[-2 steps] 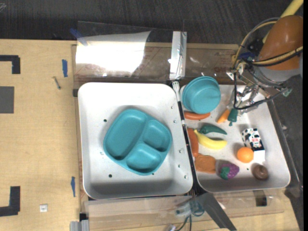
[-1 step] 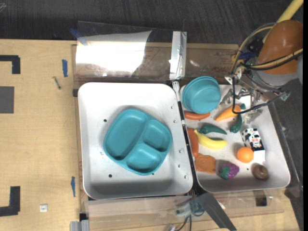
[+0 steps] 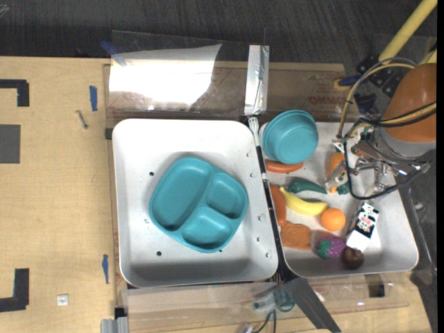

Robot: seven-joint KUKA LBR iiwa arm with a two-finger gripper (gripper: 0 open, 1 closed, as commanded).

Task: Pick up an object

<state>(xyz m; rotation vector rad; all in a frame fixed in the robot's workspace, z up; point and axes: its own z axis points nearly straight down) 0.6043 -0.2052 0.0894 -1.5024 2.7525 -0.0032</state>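
One gripper (image 3: 366, 173) hung over the right bin (image 3: 402, 238), low on the arm (image 3: 409, 109) that reached in from the right edge with its orange band up top and cables looped round the wrist. Couldn't tell the gripper's state, wires and metal parts cluttered that spot. Nothing seen held by it.

Just below the gripper lay a small black-and-white carton (image 3: 365, 224), tilted, on the bin floor. Left of the gripper sat a small orange-and-white piece (image 3: 339, 179), too small to identify. Further left was a dark green toy vegetable (image 3: 305, 185), with a yellow banana (image 3: 304, 203) right beneath it, touching or nearly so. An orange fruit (image 3: 333, 219) sat at the banana's right end. Below those: a flat orange item (image 3: 297, 236), a purple grape cluster (image 3: 330, 247) with a green bit, and a dark brown round piece (image 3: 353, 257) near the front wall. A long carrot-like orange piece (image 3: 284, 166) lay under a teal bowl (image 3: 290, 137) at the bin's back left corner. Another reddish-orange piece (image 3: 278, 203) ran along the left wall.

Left bin (image 3: 139, 255) held a teal divided plate (image 3: 200, 202), three compartments, sitting roughly centre, rotated at an angle. Clear plastic sheet (image 3: 166, 82) stood behind the left bin. Tan bench (image 3: 48, 186) lay to the left with black corner marks.
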